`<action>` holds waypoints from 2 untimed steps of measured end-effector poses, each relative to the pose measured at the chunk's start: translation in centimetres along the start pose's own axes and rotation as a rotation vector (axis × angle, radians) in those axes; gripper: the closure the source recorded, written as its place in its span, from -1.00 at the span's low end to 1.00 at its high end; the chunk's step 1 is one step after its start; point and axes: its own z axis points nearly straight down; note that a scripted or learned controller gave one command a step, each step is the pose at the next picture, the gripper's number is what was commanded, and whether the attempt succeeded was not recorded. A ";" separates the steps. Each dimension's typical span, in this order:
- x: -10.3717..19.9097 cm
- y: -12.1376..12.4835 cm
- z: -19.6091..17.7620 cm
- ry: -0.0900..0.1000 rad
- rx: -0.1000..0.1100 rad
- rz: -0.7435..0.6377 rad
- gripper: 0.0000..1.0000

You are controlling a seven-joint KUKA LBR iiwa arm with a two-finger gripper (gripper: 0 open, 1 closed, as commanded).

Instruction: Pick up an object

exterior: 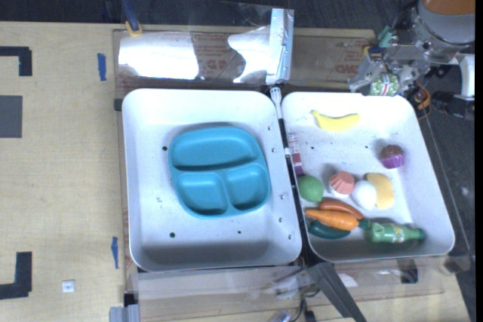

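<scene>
While the near edge of the right bin (434, 237) carries a green bottle (394, 234), a carrot (332, 218) and a teal piece beneath it, a white egg (364, 195), a yellow lemon (383, 188), a pink cupcake (342, 182) and a green ball (309, 188) lie just behind. Farther back sit a purple fruit (392, 155) and a banana (336, 120), and the left bin (143, 162) holds a blue divided plate (219, 169). Beyond the far right corner, over the counter (53, 162), the pincer (386, 79) appears to pinch a small green-and-white object (383, 86).
</scene>
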 end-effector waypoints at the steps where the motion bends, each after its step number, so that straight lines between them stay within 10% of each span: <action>1: 3.1 1.3 8.1 0.001 0.006 -0.055 -1.00; 2: -1.5 -1.1 6.5 -0.001 0.000 -0.112 -1.00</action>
